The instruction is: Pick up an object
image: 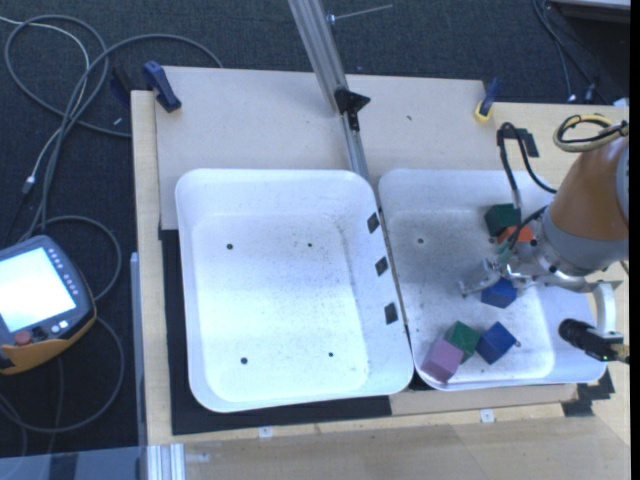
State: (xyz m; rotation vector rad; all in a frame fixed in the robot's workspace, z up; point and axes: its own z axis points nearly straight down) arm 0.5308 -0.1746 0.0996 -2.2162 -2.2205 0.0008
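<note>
Low in the right bin point(420, 203), gripper point(497, 280) directly over a blue cube point(498, 293), seemingly touching; cannot tell how the gripper stands; nearest target straight beneath, so a vertical drop; other blocks point(470, 343) nearer the front rim, well apart.

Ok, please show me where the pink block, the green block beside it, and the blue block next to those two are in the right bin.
Pink square block point(441, 359): camera view, on its top face.
Green square block point(462, 336): camera view, on its top face.
Blue square block point(496, 343): camera view, on its top face.

Claw point(492, 280) over blue block point(498, 293)
</note>
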